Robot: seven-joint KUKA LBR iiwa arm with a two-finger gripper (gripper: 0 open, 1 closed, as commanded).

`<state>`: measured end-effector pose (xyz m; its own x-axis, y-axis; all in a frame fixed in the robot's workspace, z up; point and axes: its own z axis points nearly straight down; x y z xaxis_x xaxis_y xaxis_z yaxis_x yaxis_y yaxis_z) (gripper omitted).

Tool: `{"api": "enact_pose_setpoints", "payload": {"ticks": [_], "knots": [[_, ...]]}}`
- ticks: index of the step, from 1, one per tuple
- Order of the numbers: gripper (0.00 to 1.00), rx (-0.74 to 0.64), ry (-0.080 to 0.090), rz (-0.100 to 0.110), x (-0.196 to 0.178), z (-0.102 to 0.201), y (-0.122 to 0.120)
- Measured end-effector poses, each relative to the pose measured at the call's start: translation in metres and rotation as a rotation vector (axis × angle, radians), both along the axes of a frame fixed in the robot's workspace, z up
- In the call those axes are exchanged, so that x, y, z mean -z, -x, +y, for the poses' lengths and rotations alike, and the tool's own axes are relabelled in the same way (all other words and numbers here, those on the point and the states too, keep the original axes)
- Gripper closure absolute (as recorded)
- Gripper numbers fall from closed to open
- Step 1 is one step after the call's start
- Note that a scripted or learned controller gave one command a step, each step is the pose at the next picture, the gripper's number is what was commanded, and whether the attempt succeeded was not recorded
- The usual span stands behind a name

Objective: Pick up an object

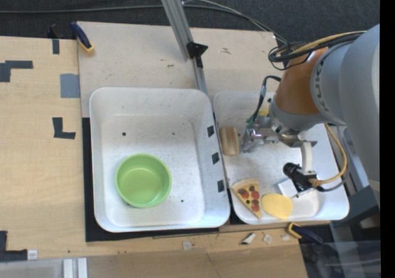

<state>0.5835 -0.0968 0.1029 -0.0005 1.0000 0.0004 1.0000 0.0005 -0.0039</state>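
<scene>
My gripper point(248, 141) hangs low in the right bin point(327, 209), near its left wall. A tan wooden block point(229, 140) lies just left of the gripper, close beside it. A pizza slice toy point(248, 196) rests at the bin's front left, and a yellow disc-like piece point(277, 205) sits to its right. In the left bin point(105, 110), a green bowl point(143, 179) sits at the front left. The arm's wrist covers much of the right bin's back half.
A slanted metal pole point(179, 24) runs from the top of the view down to the gap between the bins. A blue and yellow clamp point(82, 36) lies at the bench's far left corner.
</scene>
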Motion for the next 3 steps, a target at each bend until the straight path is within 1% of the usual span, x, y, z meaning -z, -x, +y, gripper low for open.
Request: {"api": "enact_pose_setpoints", "payload": {"ticks": [1,2,3], "knots": [[1.0,0.0,-0.002,0.006,-0.007,0.001,0.001],[1.0,0.0,-0.001,-0.005,-0.05,0.001,0.0],[1.0,-0.001,-0.001,-0.008,-0.108,0.007,0.007]]}}
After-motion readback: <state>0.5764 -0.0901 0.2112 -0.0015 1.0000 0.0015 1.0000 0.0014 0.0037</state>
